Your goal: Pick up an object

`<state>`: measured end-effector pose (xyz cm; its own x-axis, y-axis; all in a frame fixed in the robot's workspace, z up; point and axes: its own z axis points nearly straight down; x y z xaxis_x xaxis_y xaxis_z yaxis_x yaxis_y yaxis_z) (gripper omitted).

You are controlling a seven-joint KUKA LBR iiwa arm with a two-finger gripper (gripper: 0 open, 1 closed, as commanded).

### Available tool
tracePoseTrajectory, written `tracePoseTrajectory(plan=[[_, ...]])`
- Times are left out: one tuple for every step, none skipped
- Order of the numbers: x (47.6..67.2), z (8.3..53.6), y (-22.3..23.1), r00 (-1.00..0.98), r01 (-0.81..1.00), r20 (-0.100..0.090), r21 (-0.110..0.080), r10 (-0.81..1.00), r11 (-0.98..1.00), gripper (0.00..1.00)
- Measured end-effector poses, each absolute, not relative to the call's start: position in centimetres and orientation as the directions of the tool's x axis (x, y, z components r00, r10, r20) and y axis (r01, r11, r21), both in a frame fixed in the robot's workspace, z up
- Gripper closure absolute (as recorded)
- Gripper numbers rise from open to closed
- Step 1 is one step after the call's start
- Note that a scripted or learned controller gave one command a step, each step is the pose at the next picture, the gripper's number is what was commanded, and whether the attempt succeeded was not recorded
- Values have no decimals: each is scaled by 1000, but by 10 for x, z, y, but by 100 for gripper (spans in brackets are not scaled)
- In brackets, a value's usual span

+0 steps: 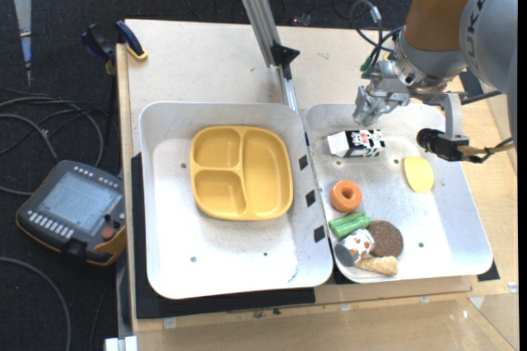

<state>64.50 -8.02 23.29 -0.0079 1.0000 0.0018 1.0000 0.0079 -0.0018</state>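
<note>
- The gripper point(368, 112) hangs over the right bin point(461, 238), just above the carton point(356, 142) — the nearest candidate for a pick, lying on its side at the bin's upper end.
- Jaw state: cannot be told; nothing is seen held.
- Other candidates — ring point(347, 195), yellow disc point(418, 174), cookie point(385, 238) — lie apart, leaving approach room.
- The tray point(241, 172) sits in the left bin point(165, 259), clear of the work.

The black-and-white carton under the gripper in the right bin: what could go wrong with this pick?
1. The gripper hovers above the carton's far edge, not its middle; closing there might clip a corner and tip it aside.
2. The carton lies close to the right bin's left wall, so a nudge could wedge it there.
3. The orange ring sits nearby; a sliding carton could knock it.
</note>
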Motion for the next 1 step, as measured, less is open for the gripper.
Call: tracePoseTrajectory(plan=[[634, 244, -29, -8, 1000, 2, 0, 1000, 8, 100]])
